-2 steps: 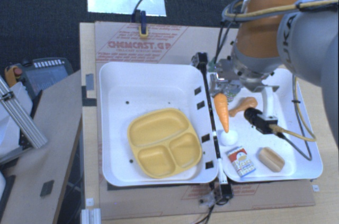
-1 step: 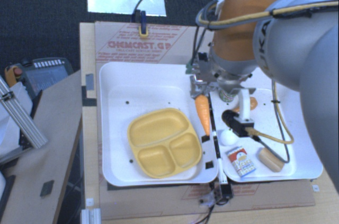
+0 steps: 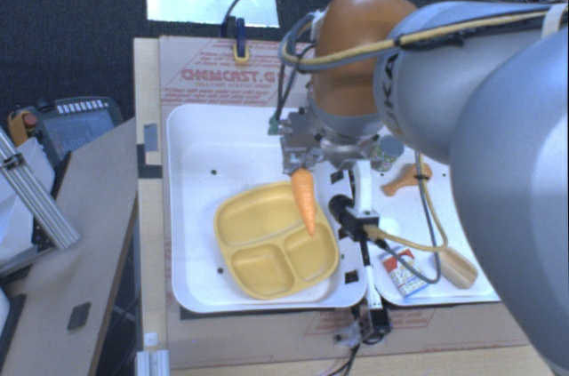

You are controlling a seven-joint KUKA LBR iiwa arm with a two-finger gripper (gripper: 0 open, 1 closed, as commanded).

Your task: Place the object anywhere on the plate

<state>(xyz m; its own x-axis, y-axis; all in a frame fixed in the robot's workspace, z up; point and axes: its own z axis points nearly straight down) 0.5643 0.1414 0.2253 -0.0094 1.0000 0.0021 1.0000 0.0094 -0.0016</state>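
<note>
Gripper (image 3: 302, 163) hangs below the grey arm with the orange wrist band (image 3: 360, 54), over the left shallow white plastic bin (image 3: 191, 188); fingers are mostly masked by the wrist body, so whether they are clamped or released I cannot tell; the small orange plastic carrot (image 3: 304, 198) sits directly under the gripper, thick end up at the fingertips, tip pointing down and slightly right; contact between fingers and carrot top looks likely but is not resolvable from this angle.

Yellow three-compartment plastic plate (image 3: 267, 263) lies just below and left of the gripper; the carrot's lower half overlaps the plate's upper right rim and the large top compartment as seen from above; whether the tip touches the plate or hovers above it, I cannot tell.

Progress, as a judgement: transport looks essentially done, carrot is over the target; what is left is a confirmed release and the carrot lying at rest on the plate, then arm retreat; risk is the carrot tipping off the rim into the bin, since it is near the plate's edge, not its centre.

Right of the gripper, in the second white bin (image 3: 462, 299): a tan wooden spatula (image 3: 458, 268), a small red-and-white packet (image 3: 404, 272), a tan wooden piece (image 3: 404, 179); all well apart from the plate, irrelevant.
</note>
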